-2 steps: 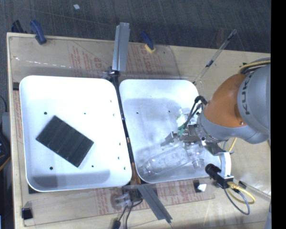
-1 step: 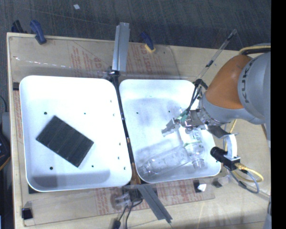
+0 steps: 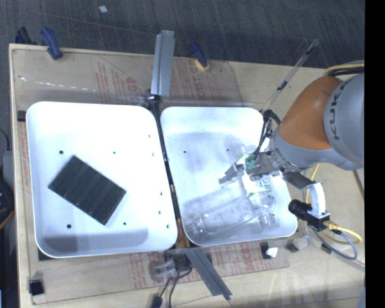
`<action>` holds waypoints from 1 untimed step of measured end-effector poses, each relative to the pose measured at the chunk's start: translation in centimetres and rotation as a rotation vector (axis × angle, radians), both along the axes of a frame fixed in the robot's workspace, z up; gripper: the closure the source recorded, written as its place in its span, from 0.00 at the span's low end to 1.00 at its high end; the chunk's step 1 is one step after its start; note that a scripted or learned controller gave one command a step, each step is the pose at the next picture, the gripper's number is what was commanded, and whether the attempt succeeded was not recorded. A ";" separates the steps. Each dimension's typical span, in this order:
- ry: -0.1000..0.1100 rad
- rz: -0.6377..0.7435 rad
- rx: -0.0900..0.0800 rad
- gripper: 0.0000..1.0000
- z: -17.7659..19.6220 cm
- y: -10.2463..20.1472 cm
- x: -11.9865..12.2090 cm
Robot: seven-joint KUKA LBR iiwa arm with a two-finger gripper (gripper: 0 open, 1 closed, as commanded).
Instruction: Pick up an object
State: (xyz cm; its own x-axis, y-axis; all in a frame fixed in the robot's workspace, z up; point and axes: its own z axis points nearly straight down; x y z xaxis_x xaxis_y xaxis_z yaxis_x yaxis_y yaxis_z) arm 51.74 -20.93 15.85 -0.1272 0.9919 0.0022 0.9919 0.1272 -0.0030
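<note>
The end effector (image 3: pixel 239 170) hangs over see-through bottles (image 3: pixel 234 213) near the worktop's right edge; whether it's open is unclear.

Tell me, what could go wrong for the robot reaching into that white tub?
1. The clear plastic bottles in the right white bin are see-through and round, so the hand may slip off one or miss it.
2. They lie bunched together near the bin's right wall, so it might knock one aside.
3. The dark flat ribbed rectangle in the left white bin lies flat, likely hard to pinch.
</note>
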 end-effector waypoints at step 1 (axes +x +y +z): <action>0.000 -0.001 0.000 0.00 0.0 0.0 0.0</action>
